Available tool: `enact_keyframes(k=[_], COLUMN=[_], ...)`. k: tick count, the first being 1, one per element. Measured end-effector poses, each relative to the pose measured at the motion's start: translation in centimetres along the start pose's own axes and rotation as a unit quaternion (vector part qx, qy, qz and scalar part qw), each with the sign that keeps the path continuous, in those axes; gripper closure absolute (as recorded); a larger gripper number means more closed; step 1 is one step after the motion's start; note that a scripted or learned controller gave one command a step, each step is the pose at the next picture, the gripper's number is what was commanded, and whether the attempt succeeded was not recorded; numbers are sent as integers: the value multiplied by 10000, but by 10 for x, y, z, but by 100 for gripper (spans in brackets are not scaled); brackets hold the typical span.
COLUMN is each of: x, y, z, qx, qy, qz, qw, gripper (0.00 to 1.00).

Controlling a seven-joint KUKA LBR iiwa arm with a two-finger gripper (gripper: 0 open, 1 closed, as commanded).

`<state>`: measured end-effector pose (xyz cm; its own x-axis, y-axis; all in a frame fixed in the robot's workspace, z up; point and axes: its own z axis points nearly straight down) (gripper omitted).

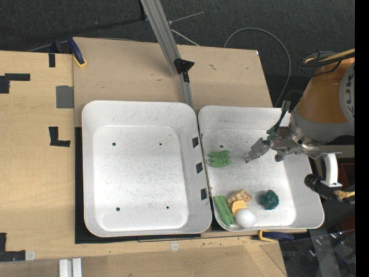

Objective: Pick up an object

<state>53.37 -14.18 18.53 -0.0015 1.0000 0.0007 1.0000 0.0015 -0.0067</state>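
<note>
In the right bin (300,212) lie several small objects. A ribbed green piece (219,158) rests left of centre. Near the front wall a long green piece (223,210), a tan and orange piece (238,199) and a white ball (245,218) sit close together. A dark teal lump (268,199) lies to their right. My gripper (262,148) hangs over the middle of this bin, right of the ribbed green piece and apart from it. I see nothing held in it.
The left bin (92,154) adjoins the right bin along a shared wall. A slanted metal pole (164,33) reaches down to the bins' back edge. My grey and orange arm (326,105) covers the right bin's right side.
</note>
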Motion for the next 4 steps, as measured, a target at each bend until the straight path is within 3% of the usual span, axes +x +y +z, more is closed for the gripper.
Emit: enact_keyframes(k=[1,2,3,4], x=[6,6,7,9], y=[-3,-3,-2,3], z=[64,98,86,24], qx=[9,-26,-25,-56], qy=[4,-10,-3,-9], qz=[2,2,1,-2], qw=[10000,10000,10000,10000], gripper=[0,0,100,100])
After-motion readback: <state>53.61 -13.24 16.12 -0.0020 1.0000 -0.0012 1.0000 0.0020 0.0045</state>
